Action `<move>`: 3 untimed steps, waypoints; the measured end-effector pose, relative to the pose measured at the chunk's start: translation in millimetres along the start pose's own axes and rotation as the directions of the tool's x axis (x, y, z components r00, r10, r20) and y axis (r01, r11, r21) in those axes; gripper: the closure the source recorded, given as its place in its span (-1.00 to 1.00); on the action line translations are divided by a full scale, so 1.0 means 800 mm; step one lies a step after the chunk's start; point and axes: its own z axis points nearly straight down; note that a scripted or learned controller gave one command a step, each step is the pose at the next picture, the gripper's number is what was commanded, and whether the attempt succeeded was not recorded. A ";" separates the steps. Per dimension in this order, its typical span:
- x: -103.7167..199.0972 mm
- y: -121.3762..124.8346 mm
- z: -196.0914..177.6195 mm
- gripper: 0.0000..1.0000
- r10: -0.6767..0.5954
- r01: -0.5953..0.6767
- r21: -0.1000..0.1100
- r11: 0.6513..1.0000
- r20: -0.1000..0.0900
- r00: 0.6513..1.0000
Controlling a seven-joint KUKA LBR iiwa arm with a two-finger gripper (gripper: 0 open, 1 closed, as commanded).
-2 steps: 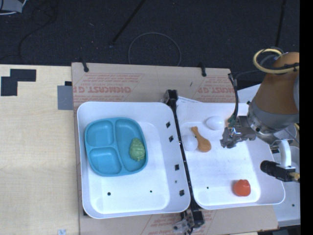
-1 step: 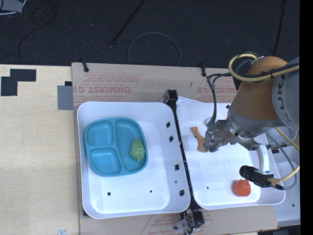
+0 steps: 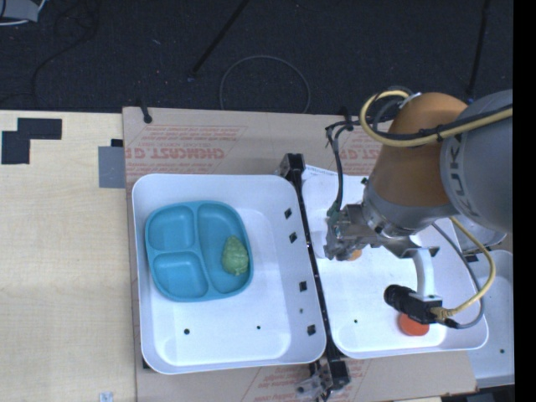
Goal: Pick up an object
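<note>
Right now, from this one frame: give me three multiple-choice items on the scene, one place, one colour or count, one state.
1. Where does the small green lumpy object lie?
A. on the bench outside the bins
B. in the right compartment of the blue divided plastic tray
C. in the right white bin

2. How many compartments does the blue tray have?
A. two
B. three
C. five

3. How does the small orange round object stand to the hand?
A. apart from it, near the front edge of the right shallow white bin
B. lifted clear above the bench
C. resting in the blue tray

Answers: 1 B, the green object sits inside the tray in the left shallow white bin. 2 B, two at left, one long at right. 3 A, the hand is at the bin's left side, the orange object lower right.
</note>
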 end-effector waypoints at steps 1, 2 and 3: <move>0.068 -0.016 -0.014 1.00 -0.002 0.002 0.000 1.000 -0.002 1.000; 0.129 -0.033 -0.022 1.00 -0.002 0.002 0.001 1.000 -0.001 1.000; 0.127 -0.032 -0.022 -1.00 0.000 0.000 0.001 1.000 0.001 1.000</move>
